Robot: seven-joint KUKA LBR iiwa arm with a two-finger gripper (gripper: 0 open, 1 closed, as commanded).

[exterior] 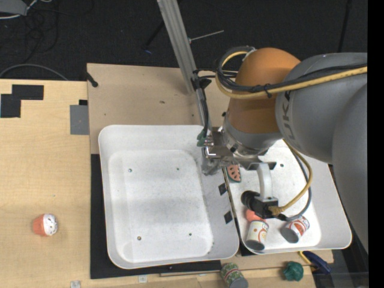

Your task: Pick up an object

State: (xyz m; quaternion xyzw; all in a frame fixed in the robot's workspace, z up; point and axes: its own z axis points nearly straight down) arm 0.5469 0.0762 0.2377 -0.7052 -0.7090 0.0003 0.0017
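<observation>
White bins side by side in camera view; left bin and right bin, w/ the arm over the right one. Gripper sits low by the wall btwn the bins, tucked under the wrist, so can't tell how wide it is or whether it has anything. Red-patterned piece lies just beside it. Orange-and-white cup and second cup lie toward the near rim. Prob. approach step, nothing visibly lifted. Next: centre over one obj, descend, close, lift straight.

My orange band gleams glossy beside smooth grey casing; the left bin looks matt, speckled white plastic, the bench pale wood grain
</observation>
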